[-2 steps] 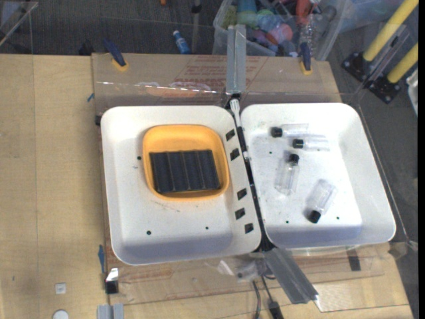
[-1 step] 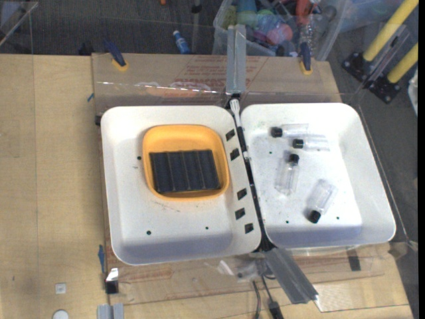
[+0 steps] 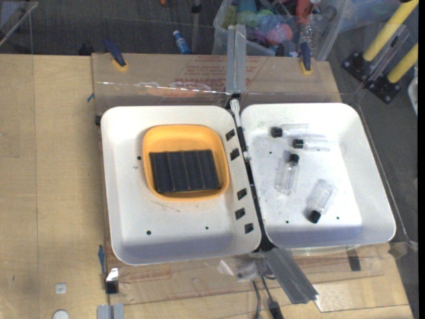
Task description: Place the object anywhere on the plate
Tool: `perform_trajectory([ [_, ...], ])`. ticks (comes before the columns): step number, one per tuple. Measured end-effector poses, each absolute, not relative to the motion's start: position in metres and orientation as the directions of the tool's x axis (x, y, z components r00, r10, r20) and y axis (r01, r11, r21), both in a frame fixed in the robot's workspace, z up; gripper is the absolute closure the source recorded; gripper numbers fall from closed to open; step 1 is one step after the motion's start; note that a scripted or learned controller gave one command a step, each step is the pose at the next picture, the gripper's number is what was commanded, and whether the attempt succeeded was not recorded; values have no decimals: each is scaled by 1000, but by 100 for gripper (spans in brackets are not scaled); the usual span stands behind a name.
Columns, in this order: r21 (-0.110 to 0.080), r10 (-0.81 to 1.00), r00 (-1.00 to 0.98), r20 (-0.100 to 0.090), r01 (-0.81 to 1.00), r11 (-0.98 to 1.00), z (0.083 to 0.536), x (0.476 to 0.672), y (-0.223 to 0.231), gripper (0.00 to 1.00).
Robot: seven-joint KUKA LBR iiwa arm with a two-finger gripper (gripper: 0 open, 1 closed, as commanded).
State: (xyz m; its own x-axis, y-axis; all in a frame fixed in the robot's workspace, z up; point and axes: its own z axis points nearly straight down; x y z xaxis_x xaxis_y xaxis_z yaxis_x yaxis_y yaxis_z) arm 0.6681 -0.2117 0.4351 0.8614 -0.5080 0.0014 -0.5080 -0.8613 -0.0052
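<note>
An orange-yellow plate (image 3: 154,140) rests in the left bin (image 3: 123,224). On the plate lies a dark ribbed rectangular block (image 3: 184,171), flat and roughly centred. In the right bin (image 3: 358,211) lie several clear plastic vials with black caps: one at the back (image 3: 289,131), one beside it (image 3: 311,142), one in the middle (image 3: 287,173) and one toward the front (image 3: 319,200).
A divider with black clips (image 3: 240,178) runs between the two bins. A clear box of coloured toys (image 3: 279,8) stands behind the bench. Yellow and black equipment (image 3: 388,32) sits at the back right. Bare wooden benchtop (image 3: 46,178) lies to the left.
</note>
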Motion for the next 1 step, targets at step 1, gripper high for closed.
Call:
perform_trajectory([
  [1,-5,-194,981,0,-194,-981,434,668,-219,100],
])
